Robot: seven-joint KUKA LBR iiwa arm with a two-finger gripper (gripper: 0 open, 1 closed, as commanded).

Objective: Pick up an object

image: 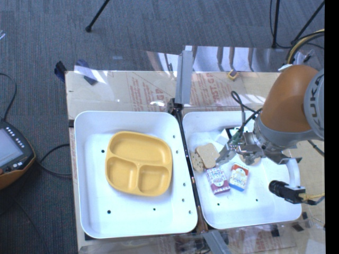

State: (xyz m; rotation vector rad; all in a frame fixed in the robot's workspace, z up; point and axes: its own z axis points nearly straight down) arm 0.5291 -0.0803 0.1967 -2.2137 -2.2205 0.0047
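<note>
In the right bin (249, 216), the gripper (237, 148) hovers, its state impossible to tell, with the cracker (207, 154) at nine o'clock; it should centre over one item before descending.
</note>
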